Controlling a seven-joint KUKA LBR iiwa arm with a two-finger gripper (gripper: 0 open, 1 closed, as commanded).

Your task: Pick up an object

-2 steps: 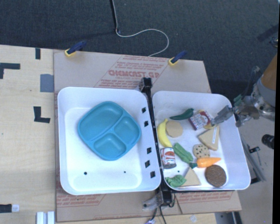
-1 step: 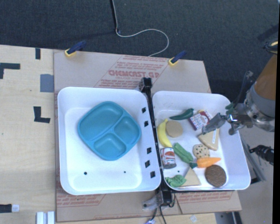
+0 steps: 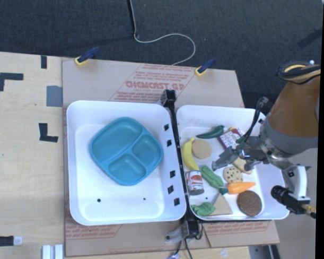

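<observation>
The right bin (image 3: 265, 216) holds several toy foods: a banana (image 3: 188, 154), a tan round biscuit (image 3: 201, 149), a green chili (image 3: 209, 133), a dark red packet (image 3: 228, 138), a green pod (image 3: 212, 177), a chip cookie (image 3: 231, 174), a carrot (image 3: 239, 187), a brown round cookie (image 3: 249, 202), a small can (image 3: 195, 182) and a sandwich wedge (image 3: 221, 206). My gripper (image 3: 235, 158) hangs low over the middle of this bin, just above the chip cookie, with its fingers apart. One grey finger (image 3: 221, 159) points left toward the pod. Nothing shows between the fingers.
The left bin (image 3: 76, 150) carries a blue divided plate (image 3: 127, 150). A black divider (image 3: 174, 153) runs between the bins. The grey and orange arm (image 3: 292, 115) covers the right bin's far right side. A green leafy piece (image 3: 203, 209) lies at the front left corner.
</observation>
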